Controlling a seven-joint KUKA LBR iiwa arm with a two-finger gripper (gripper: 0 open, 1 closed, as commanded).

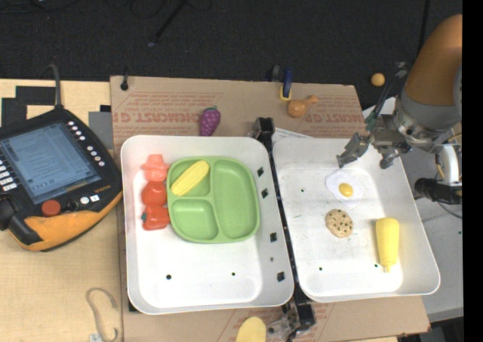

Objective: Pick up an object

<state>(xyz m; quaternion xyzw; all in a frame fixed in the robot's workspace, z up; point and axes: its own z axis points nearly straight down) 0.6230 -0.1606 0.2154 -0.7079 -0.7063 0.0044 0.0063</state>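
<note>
1. Nearest the camera, a yellow lump [251,328] sits on the desk [45,288] just past the near edge of the left bin [198,288], with a small hook [102,310] lying off to the left.
2. In the right bin [362,276] there's a yellow banana [387,242] near the right wall, and a cookie [339,223] just left of it.
3. A bit farther in the same bin lies a fried egg [345,186].
4. The left bin holds a green divided plate [215,201] with a corn cob [189,177] in its far-left compartment, and a red toy [155,193] touching the plate's left side.
5. A tablet controller [53,174] sits on the desk, far left.
6. The claw [371,149] hangs spread open and gripping nothing, over the far part of the right bin, just beyond the egg.
7. Farthest back on the cardboard [241,110]: a purple grape bunch [210,120] and an orange pear [300,106].
</note>
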